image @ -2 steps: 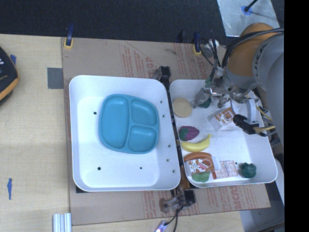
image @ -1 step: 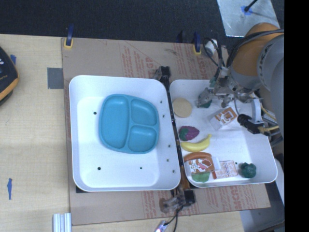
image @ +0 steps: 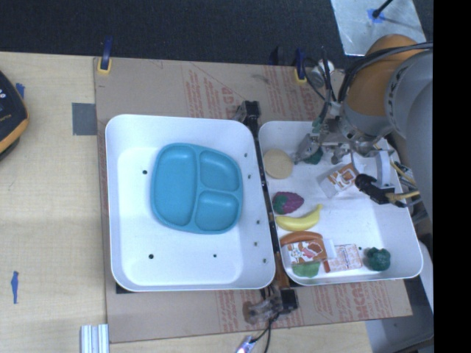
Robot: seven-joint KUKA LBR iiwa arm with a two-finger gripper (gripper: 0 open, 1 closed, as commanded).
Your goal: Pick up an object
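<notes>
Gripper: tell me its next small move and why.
Probably a short shift toward the tan round piece, then straight down. The gripper hangs at the right bin's far end, nothing visibly between its fingers, and that piece lies closest, apart from the purple item and banana.

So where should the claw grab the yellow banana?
Probably across the middle of the banana, coming straight down from above. It lies flat in the right bin, curved, with its ends turned up. The middle is its thickest, steadiest part. A purple toy touches its upper side and an orange packet lies close below, so the fingers have little room on either side.
</notes>
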